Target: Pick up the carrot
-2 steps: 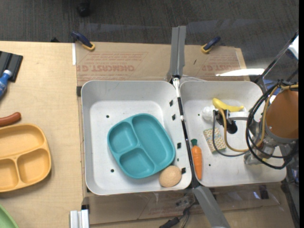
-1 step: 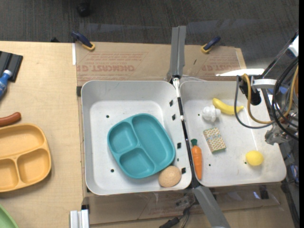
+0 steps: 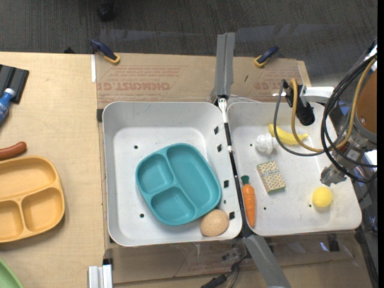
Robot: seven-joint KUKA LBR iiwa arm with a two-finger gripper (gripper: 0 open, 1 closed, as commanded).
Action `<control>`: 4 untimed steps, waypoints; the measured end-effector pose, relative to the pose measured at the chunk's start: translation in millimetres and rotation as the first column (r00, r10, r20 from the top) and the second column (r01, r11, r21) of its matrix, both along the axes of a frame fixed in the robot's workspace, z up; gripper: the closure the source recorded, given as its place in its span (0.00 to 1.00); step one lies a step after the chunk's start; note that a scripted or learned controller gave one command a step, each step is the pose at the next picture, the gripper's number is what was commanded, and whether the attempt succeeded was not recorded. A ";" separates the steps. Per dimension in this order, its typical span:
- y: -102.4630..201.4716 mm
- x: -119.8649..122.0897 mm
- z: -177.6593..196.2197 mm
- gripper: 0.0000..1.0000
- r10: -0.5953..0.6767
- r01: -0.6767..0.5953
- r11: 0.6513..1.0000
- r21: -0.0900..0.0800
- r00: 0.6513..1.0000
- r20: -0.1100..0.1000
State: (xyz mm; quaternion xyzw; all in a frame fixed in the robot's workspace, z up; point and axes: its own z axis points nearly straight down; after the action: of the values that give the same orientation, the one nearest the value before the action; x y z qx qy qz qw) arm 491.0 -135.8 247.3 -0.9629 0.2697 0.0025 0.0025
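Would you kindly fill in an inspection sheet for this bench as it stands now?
Surface: two white bins side by side on a cardboard sheet.
Job's things: carrot lying against the right bin's left wall, untouched.
Clutter: teal tray and egg in left bin; banana, lemon, patterned block, white lump in right bin.
End effector: state unclear at the right edge.
Cables: black and yellow loops over right bin.
Surroundings: orange tray, clamps.

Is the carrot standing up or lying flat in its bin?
Lying flat: the carrot rests lengthwise against the right bin's left wall, green top pointing away.
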 end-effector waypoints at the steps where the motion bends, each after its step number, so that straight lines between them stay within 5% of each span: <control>1: -84.9 5.9 21.7 1.00 0.157 -0.157 0.988 -0.001 0.988 0.007; 2: -50.5 16.0 60.9 1.00 -0.005 0.005 1.000 0.002 1.000 0.004; 3: -16.5 10.0 -114.8 1.00 0.259 -0.259 0.966 0.001 0.966 -0.001; 4: -61.1 6.5 -31.2 1.00 0.142 -0.142 0.990 -0.001 0.990 0.005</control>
State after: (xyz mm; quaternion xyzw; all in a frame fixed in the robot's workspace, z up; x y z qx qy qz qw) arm 497.5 -196.9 216.1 -0.9796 0.2007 0.0001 0.0026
